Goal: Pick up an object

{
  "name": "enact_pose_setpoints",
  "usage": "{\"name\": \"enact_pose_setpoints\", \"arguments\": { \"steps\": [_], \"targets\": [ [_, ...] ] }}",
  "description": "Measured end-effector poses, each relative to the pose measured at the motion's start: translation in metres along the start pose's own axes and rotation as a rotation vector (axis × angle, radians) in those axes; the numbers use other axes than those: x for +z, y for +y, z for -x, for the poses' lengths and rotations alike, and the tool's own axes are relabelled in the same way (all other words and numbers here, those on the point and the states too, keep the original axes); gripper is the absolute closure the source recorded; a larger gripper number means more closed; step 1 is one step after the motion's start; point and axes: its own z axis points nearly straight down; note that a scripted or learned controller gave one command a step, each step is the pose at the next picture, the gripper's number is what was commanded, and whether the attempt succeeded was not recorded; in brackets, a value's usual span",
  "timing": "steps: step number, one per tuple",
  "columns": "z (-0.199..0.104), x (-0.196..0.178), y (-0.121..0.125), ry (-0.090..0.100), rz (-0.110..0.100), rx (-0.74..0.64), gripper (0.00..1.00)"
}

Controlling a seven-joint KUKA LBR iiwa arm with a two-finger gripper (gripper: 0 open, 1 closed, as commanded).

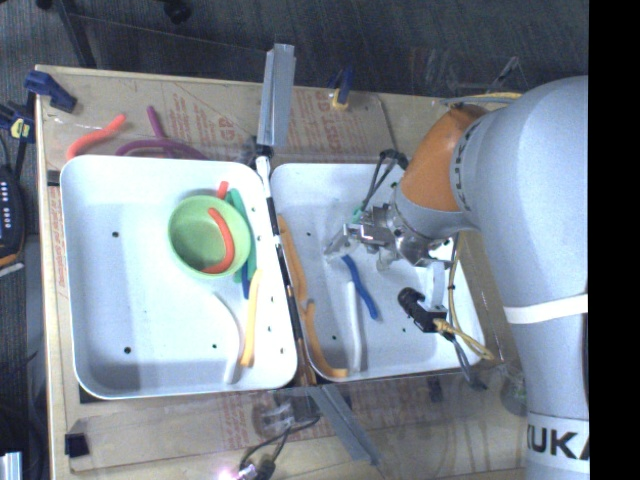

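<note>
Gripper (362,240) low in right bin (325,183), just above blue object (360,286); jaw state unclear; green bowl (205,236) left of right bin.

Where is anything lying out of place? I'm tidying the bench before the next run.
Two things lie on the bench behind the left bin, outside both bins: an orange strip and a purple loop. Inside the bins, nothing looks spilled or broken.

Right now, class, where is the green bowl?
The green bowl sits in the left bin, toward its upper right part, with an orange strip curled inside it, near the divider between bins.
</note>
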Motion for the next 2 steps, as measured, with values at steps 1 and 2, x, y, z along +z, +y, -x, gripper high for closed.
{"name": "enact_pose_setpoints", "arguments": {
  "steps": [1, 2],
  "targets": [
    [-0.002, -0.009, 0.0, 0.002, -0.003, -0.005, 1.0],
    [-0.032, -0.135, 0.024, 0.0, 0.002, -0.085, 1.0]
  ]
}}
